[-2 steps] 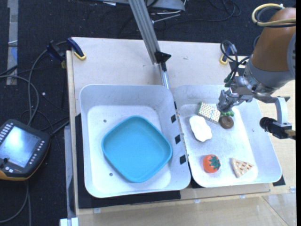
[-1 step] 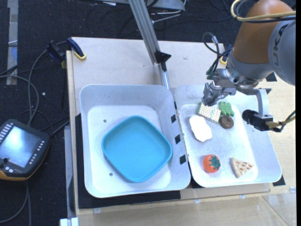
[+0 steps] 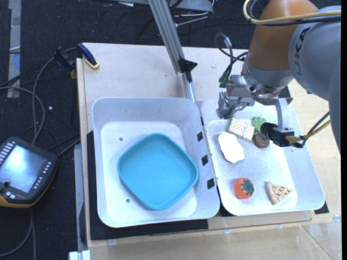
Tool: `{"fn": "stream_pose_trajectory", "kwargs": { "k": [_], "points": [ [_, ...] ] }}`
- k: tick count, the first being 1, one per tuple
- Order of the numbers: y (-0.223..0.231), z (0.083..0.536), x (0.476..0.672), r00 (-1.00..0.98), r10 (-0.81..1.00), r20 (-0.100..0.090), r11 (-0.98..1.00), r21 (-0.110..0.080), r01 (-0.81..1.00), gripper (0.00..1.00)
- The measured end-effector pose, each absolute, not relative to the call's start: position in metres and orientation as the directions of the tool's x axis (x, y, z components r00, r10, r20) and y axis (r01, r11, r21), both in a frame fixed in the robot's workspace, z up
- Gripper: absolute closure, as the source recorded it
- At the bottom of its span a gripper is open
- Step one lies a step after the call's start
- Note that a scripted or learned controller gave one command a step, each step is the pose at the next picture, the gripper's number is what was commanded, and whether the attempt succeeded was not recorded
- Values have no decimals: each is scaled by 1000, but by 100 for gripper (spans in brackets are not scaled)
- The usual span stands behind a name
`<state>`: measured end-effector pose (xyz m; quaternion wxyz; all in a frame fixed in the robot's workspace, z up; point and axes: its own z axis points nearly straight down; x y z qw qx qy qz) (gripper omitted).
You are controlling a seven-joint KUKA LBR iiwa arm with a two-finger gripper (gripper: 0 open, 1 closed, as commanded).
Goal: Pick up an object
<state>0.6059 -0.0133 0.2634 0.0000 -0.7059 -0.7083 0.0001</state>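
In the camera view, the right bin (image 3: 303, 172) holds several small items: a white lumpy piece (image 3: 231, 148), a patterned square block (image 3: 241, 129), a green piece (image 3: 258, 123), a brown round piece (image 3: 261, 141), a red tomato-like toy (image 3: 244, 188) and a pizza-slice toy (image 3: 278, 192). My gripper (image 3: 226, 109) hangs over the bin's far left corner, just above and left of the patterned block. Nothing shows between its fingers.
The left bin (image 3: 108, 118) holds a blue square tray (image 3: 157, 170). A metal pole (image 3: 171, 34) slants up from between the bins. A black device (image 3: 281, 135) juts over the right bin's far side. A teach pendant (image 3: 21, 169) lies off the bench at left.
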Motion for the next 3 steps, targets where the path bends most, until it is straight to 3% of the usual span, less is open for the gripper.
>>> {"fn": "stream_pose_trajectory", "kwargs": {
  "k": [2,3],
  "points": [
    [71,251,646,-3,1000,0,3,-1,1000,100],
    [69,252,646,-1,1000,0,1,0,1000,0]
  ]
}}
